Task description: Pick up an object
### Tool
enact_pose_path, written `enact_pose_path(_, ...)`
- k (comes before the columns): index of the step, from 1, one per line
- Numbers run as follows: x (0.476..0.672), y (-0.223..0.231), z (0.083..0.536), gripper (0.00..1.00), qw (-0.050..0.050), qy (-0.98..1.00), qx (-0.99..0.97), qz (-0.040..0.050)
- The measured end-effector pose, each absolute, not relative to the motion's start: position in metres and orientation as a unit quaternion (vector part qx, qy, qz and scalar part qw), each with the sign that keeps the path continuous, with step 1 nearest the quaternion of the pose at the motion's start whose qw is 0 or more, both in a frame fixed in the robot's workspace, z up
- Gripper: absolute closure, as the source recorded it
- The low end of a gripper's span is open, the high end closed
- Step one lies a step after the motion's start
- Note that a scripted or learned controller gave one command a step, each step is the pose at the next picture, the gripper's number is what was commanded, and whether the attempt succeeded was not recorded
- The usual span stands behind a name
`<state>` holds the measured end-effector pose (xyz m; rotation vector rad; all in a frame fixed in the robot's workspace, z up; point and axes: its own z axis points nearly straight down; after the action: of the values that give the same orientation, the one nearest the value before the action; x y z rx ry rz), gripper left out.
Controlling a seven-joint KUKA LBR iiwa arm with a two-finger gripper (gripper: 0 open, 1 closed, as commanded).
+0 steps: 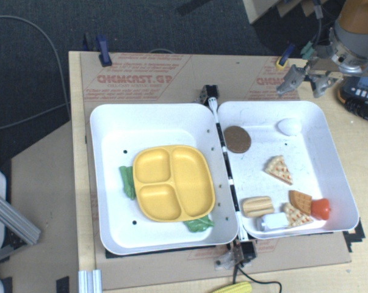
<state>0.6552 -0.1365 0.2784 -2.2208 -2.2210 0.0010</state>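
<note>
While the claw [306,78] hangs spread and bare above the right bin's far rim [266,104], with the white egg [288,126] lying just inside below it, a descent could clip that rim or nudge the smooth egg away.
</note>
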Motion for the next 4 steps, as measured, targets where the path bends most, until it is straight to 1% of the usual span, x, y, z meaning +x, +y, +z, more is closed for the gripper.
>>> enact_pose_path(1, 0.610, -0.138, 0.090, 0.00, 0.001, -0.707, -0.707, 0.0003)
enact_pose_path(2, 0.554, -0.152, 0.084, 0.00, 0.001, -0.707, -0.707, 0.0002)
enact_pose_path(3, 0.554, -0.152, 0.094, 1.00, 0.000, -0.707, -0.708, -0.0005)
enact_pose_path(4, 0.549, -0.080, 0.185, 1.00, 0.000, -0.707, -0.707, -0.0003)
